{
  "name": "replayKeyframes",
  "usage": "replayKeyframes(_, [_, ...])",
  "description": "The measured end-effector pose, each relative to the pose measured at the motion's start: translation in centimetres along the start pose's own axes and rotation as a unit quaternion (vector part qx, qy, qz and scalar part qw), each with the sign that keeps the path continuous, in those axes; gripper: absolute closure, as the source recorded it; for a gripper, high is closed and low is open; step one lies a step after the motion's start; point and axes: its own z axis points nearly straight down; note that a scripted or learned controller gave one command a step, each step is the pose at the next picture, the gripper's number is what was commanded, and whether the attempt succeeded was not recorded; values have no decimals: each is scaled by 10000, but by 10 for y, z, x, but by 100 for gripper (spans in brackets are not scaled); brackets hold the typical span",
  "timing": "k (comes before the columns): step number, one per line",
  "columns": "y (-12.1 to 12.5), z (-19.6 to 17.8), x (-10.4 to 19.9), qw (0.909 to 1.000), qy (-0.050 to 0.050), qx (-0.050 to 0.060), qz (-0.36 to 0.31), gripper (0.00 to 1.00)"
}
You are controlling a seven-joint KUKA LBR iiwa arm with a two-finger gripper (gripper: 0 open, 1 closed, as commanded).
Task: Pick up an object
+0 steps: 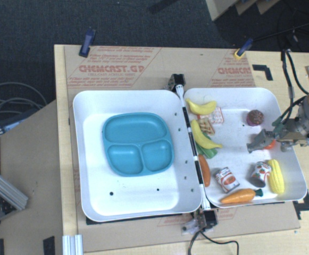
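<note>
Carrot (240,196) nearest, against right bin (234,95) front rim, corn (276,176) and can (227,179) close by. Gripper (260,141) low over open floor mid-bin, near right wall; finger spread unclear, nothing visibly held. Left bin (85,142) holds blue tray (137,143).

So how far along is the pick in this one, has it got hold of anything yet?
Done: the gripper is low inside the right bin, in the open patch between the dark round fruit and the corn cob. In hand: nothing visibly between its fingers. Left: settle on an item, grasp and lift; the bananas, can and carrot all lie untouched.
</note>
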Motion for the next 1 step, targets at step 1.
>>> replayKeyframes(1, [12,146,-66,10000,-5,-10,2,0])
